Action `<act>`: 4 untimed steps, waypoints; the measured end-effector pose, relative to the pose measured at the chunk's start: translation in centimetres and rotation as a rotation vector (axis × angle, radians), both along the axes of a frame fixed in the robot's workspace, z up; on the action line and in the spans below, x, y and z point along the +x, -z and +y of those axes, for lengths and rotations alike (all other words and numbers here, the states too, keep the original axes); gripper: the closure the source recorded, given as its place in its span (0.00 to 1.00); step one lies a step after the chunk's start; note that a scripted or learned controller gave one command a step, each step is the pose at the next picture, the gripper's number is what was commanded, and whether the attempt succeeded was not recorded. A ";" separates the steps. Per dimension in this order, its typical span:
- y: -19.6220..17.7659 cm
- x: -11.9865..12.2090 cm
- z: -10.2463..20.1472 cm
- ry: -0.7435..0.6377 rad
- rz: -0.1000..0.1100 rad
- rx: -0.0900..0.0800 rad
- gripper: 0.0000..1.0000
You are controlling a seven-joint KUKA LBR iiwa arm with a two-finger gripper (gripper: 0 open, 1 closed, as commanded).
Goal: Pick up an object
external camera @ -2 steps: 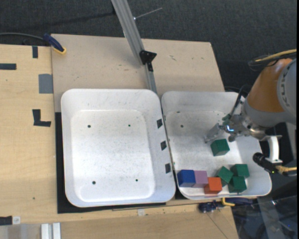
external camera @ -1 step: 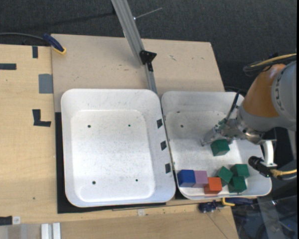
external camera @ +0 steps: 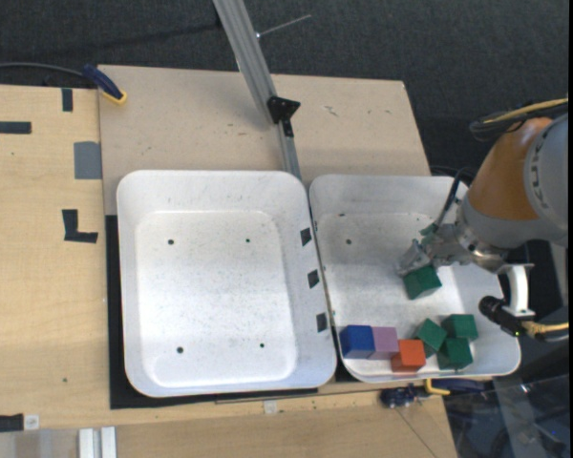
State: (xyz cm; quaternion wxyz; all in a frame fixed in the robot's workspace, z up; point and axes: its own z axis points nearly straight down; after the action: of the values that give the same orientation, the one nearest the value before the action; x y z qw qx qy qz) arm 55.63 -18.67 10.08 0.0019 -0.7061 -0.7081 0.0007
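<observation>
Overhead, arm enters from right, orange band above wrist. End effector (external camera: 421, 260) sits low in right bin (external camera: 363, 208), touching top of green block (external camera: 421, 281) — whether its grip is spread or pinched, cannot tell. Near front wall of same bin: blue block (external camera: 357, 340), purple block (external camera: 385, 340), orange block (external camera: 411, 353), three more green blocks (external camera: 449, 337) clustered. Left bin (external camera: 210, 184) beside it on wooden surface (external camera: 191, 122).

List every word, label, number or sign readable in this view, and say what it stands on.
None can be read.
The black tape shapes and grey patch on the tan wooden bench are plain marks, not letters.
The coloured blocks, such as the blue cube, and both shallow white bins carry no print.
</observation>
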 end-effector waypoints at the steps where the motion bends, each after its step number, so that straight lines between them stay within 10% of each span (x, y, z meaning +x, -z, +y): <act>1: -6.2 0.5 -0.3 0.002 -0.008 -0.003 1.00; 3: -14.4 1.7 0.1 0.002 -0.006 -0.002 1.00; 4: -14.3 2.6 6.5 -0.004 -0.003 0.000 1.00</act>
State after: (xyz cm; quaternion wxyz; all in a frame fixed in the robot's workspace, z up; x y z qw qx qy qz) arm 58.26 -12.19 24.41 0.0007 -0.7046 -0.7096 -0.0005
